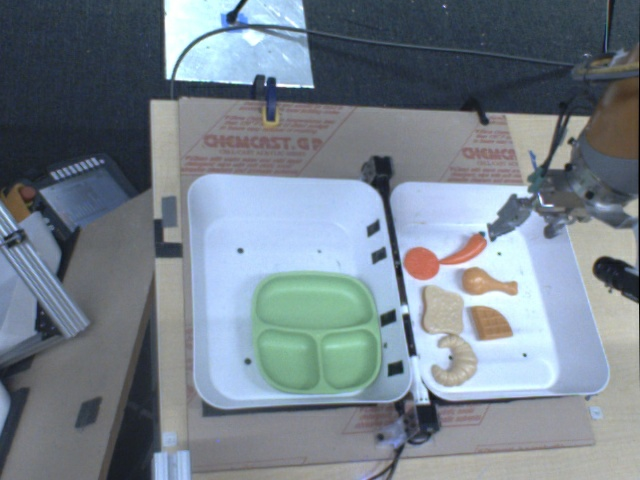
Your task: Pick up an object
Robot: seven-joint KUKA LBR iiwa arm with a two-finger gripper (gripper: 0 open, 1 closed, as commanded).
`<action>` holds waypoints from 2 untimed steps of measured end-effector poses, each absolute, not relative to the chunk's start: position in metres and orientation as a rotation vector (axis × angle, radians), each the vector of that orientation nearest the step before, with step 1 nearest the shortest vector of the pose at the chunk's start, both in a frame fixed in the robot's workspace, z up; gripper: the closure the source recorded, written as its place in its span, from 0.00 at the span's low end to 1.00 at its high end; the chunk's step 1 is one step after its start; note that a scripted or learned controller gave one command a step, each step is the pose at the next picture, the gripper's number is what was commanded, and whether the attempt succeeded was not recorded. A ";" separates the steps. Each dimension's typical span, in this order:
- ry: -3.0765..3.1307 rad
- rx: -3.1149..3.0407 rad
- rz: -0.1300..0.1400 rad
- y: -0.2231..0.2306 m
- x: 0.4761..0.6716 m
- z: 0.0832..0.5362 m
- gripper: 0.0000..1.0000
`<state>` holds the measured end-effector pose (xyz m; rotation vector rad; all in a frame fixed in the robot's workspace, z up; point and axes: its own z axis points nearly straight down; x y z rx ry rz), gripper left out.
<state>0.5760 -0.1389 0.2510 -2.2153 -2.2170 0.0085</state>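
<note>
Pincer (524, 214) over upper right part of right bin (575, 268), fingers spread, nothing between them. Near its tip: orange chili (463, 251), touching round red piece (421, 262). Below: drumstick (489, 284), bread slice (443, 309), waffle wedge (491, 322), croissant (455, 359), all lying apart on bin floor. Left bin (215, 268) holds green divided plate (316, 330). Both bins on cardboard-covered worktop (330, 138).

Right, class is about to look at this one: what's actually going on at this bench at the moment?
A robot arm reaches in from the right, its gripper hovering over the right bin, just above the orange chili pepper. It holds nothing. Toy foods lie in that bin: a round orange piece, drumstick, bread slice, waffle piece and croissant. The left bin holds a green divided plate.
</note>
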 end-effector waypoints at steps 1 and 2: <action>-2.226 -2.219 -0.001 -0.139 0.578 0.257 0.00; -2.221 -2.218 0.003 -0.140 0.578 0.194 0.00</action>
